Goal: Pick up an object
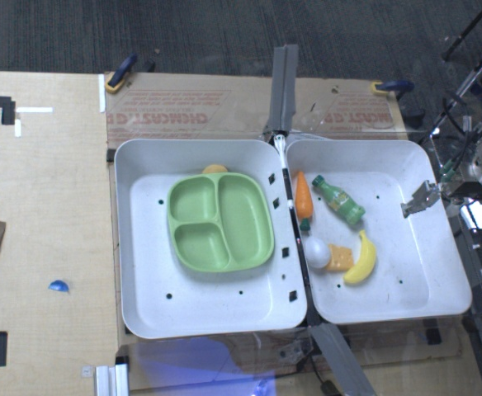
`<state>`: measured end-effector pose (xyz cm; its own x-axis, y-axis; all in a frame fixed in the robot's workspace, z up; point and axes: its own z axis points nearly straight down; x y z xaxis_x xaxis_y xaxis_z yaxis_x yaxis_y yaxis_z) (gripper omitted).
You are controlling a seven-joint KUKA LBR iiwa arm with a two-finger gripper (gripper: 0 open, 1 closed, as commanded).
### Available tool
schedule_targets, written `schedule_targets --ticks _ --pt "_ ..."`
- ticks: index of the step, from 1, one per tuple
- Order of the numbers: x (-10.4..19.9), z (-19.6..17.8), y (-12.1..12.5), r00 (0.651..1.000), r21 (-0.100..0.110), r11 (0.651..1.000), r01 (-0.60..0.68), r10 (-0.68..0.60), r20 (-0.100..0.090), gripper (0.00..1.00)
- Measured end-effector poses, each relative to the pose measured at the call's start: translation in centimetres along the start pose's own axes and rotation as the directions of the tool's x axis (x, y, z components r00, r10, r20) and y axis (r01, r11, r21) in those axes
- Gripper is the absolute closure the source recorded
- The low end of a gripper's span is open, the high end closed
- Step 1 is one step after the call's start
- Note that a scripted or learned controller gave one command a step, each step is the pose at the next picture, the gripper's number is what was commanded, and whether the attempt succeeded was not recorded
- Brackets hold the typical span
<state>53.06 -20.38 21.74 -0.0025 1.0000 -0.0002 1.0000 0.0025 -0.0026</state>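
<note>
The right bin (439, 287) holds a carrot (304, 195), a green bottle (338, 200), a banana (361, 259), a white ball (316, 251) and an orange piece (338, 257), clustered near the divider. A green divided plate (221, 221) fills the left bin (142, 304). The gripper (421, 198) hovers at the right bin's right edge, holding nothing.

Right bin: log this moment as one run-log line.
task: pick up an object | gripper: over right bin, near its right wall, holding nothing | right bin: carrot, green bottle, banana | left bin: green tray
</note>
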Motion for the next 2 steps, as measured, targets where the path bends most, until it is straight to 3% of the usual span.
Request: schedule_targets --ticks 1,2 --pt "3.6 12.5 2.9 0.977 -0.003 0.977 0.213 -0.213 0.001 0.00" --pt "6.4 12.6 -3.0 0.921 -0.001 0.921 0.390 -0.390 0.000 0.00"
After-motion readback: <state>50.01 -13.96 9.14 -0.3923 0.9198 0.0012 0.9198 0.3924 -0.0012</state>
